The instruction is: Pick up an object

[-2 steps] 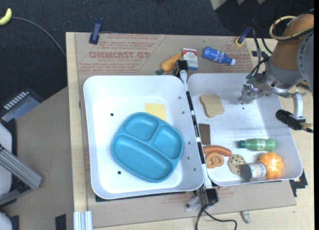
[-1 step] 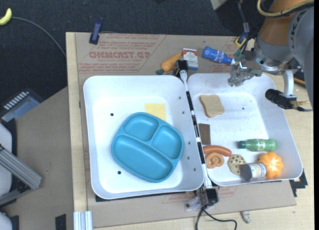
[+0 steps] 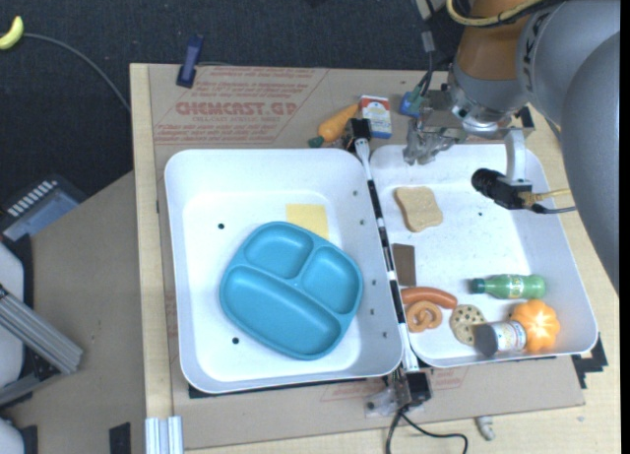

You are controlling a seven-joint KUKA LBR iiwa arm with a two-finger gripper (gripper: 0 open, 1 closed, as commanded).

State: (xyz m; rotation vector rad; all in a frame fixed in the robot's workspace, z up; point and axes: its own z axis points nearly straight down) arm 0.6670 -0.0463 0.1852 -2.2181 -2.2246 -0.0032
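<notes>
My gripper [image 3: 423, 145] hangs over the far left corner of the right bin [image 3: 551, 245], pointing down, and I see nothing held in it. A slice of bread [image 3: 419, 208] lies just in front of it on the bin floor. Nearer the front lie a brown block [image 3: 404, 263], a sausage [image 3: 429, 296], a curled pretzel-like piece [image 3: 425, 319], a cookie [image 3: 466, 321], a green bottle [image 3: 507, 287], an orange [image 3: 537, 324] and a small can [image 3: 497, 338].
The left bin [image 3: 187, 245] holds a blue divided plate [image 3: 290, 288] and a yellow cheese slice [image 3: 307, 217]. Behind the bins on the cardboard lie a carrot [image 3: 337, 123], a small carton [image 3: 374, 115] and a blue marker [image 3: 189, 61].
</notes>
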